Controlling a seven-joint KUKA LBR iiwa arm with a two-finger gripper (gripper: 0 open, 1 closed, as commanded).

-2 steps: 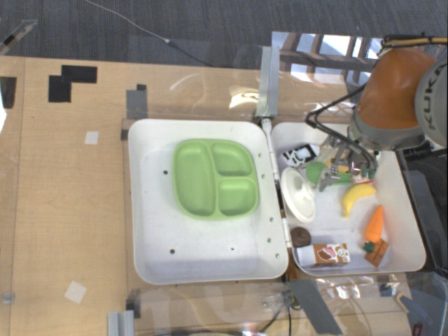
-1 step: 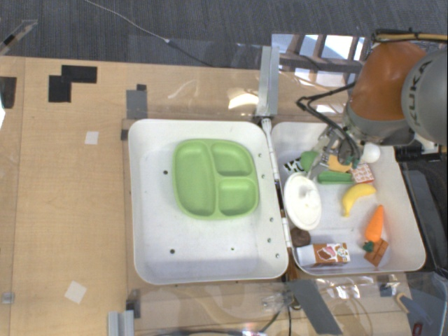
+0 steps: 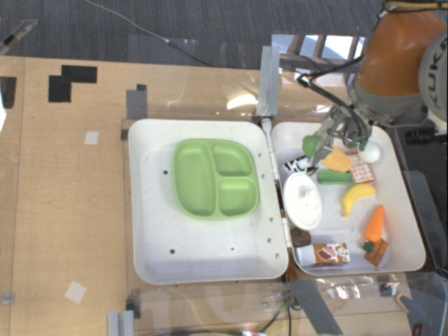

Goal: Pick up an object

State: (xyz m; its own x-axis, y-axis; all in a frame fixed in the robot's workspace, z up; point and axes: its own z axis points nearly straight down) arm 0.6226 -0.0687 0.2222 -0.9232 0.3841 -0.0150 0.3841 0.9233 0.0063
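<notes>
My gripper (image 3: 320, 151) hangs low over the back of the right bin (image 3: 413, 247), reaching in from the upper right. A rounded green object (image 3: 309, 145) lies right against its left side; I cannot tell whether they touch. Just right of the gripper lies a yellow wedge (image 3: 337, 161), with a long green vegetable (image 3: 334, 177) in front of it. A yellow banana (image 3: 357, 198), an orange carrot (image 3: 376, 222), a white dish (image 3: 303, 200) and a small printed carton (image 3: 330, 254) lie further forward in the same bin.
The left bin (image 3: 161, 257) holds a green divided plate (image 3: 215, 178). A white egg (image 3: 371, 152) and a red-and-white box (image 3: 361, 171) sit near the arm's wrist. A black-and-white item (image 3: 297, 165) lies by the divider between the bins. The bin walls bound the space.
</notes>
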